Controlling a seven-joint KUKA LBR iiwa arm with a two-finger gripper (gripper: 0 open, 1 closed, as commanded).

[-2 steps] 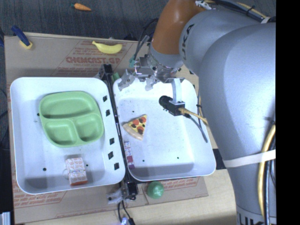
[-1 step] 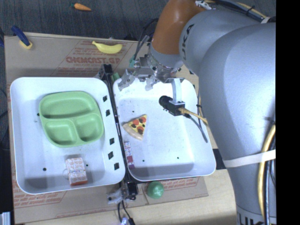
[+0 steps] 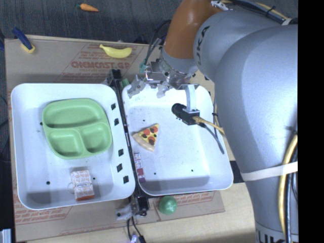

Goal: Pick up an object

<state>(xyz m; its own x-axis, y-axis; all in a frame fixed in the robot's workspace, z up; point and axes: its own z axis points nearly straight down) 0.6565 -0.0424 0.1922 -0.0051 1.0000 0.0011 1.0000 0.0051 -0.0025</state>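
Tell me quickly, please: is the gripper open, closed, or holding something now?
Gripper: cannot be told; it hangs over the far end of the right bin, apart from the pizza slice.

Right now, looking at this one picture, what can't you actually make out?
In the camera view:
- right bin: the arm covers part of its far rim.
- small packet in the left bin: its print is too small to read.
- blue object at the bench's far left corner: too small to identify.
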